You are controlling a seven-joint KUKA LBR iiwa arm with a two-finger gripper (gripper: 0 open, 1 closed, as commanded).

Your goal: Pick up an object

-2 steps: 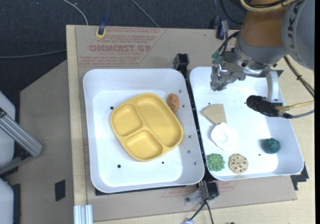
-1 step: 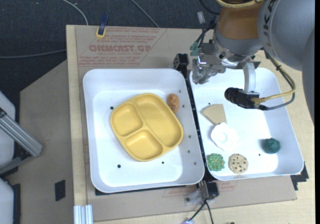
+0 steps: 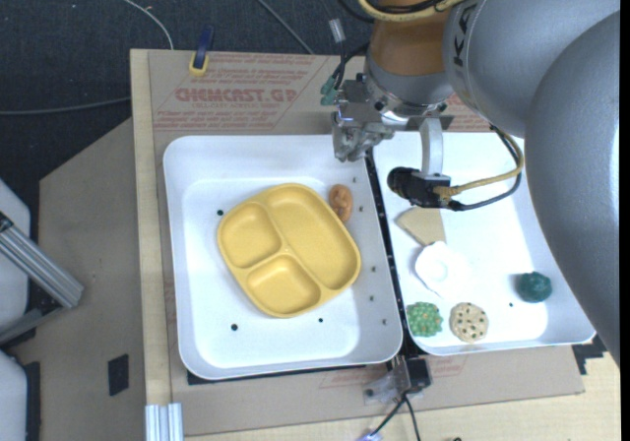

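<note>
While the tool [image 3: 351,146] hangs over the left bin's [image 3: 187,232] far right corner, you cannot tell if it is apart or together; a brown lump [image 3: 341,201] lies nearby, beside the yellow tray [image 3: 287,250].

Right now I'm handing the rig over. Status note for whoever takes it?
Claw: over the back edge of the left bin, by the divider; grip state unclear.
Left bin: yellow tray, brown lump beside it.
Right bin: tan wedge, white piece, green piece, cookie, teal piece.
Done: nothing lifted, all objects lie in the bins.
Left: grasp one, lift.
</note>
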